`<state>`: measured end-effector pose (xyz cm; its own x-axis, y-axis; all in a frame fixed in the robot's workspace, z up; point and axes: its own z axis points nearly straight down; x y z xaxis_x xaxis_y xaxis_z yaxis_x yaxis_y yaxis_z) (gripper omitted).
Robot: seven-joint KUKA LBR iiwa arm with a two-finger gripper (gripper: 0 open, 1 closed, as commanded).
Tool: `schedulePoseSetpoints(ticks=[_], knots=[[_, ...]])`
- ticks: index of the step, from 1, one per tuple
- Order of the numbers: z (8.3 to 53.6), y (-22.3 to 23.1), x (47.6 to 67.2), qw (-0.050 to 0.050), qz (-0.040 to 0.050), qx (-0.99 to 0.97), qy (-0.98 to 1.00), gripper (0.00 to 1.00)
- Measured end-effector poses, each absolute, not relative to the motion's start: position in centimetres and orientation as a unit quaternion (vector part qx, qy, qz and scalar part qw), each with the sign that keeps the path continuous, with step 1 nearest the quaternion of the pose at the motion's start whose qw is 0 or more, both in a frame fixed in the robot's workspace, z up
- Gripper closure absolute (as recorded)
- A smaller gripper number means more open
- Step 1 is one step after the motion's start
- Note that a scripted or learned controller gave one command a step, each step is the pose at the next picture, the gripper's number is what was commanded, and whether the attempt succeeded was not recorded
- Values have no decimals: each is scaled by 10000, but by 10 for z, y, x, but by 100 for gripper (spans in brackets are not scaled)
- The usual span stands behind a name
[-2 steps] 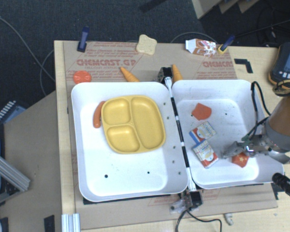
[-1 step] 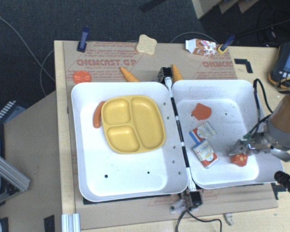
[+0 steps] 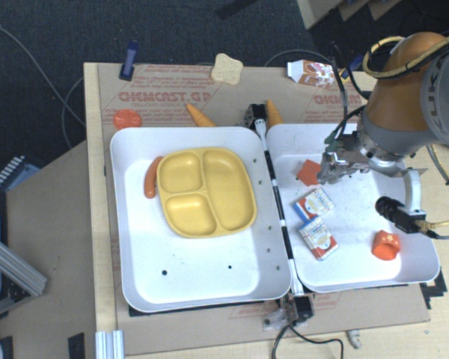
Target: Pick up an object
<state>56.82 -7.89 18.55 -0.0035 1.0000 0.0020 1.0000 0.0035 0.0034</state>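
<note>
dark carpet around a bench (image 3: 97, 200) with two white bins; left bin (image 3: 135, 260) carrying a yellow tray (image 3: 206, 191) and a sausage (image 3: 150, 179); right bin (image 3: 344, 271) carrying a red block (image 3: 309, 173), two cartons (image 3: 315, 203) (image 3: 319, 238) and an orange toy (image 3: 386, 246). gripper (image 3: 331, 164) low over the right bin's upper left, grip state impossible to tell. best to drop straight, centre on one piece, close fully before lifting; red block just left of gripper, about touching; cartons just below.
</note>
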Motion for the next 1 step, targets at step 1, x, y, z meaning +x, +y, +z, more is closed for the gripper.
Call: schedulePoseSetpoints(ticks=[1], knots=[[185,-81,567,2,1,7068,7074,0]])
